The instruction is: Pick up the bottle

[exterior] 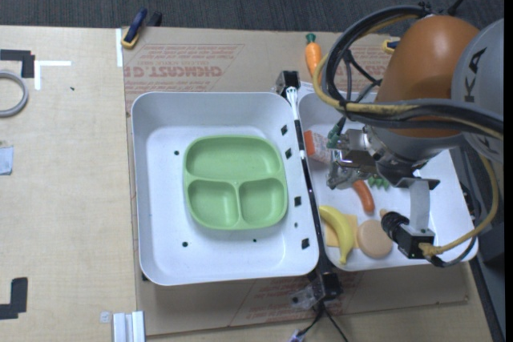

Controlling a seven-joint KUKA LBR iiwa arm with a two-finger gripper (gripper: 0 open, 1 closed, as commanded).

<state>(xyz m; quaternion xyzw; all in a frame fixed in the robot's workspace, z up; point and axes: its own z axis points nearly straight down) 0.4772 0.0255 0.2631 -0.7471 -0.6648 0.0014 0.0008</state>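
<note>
A small clear bottle with an orange cap lies on its side at the left edge of the right bin, close to the divider. My gripper hangs low in that bin, just right of the bottle and seemingly touching its body. The grey arm with its orange band and looped cables covers the middle of the bin and hides the bottle's far end.
In the right bin lie a banana, a round tan piece, an orange sausage-shaped toy and a green bit. The left bin holds a green divided plate. A toy carrot rests on the cardboard behind.
</note>
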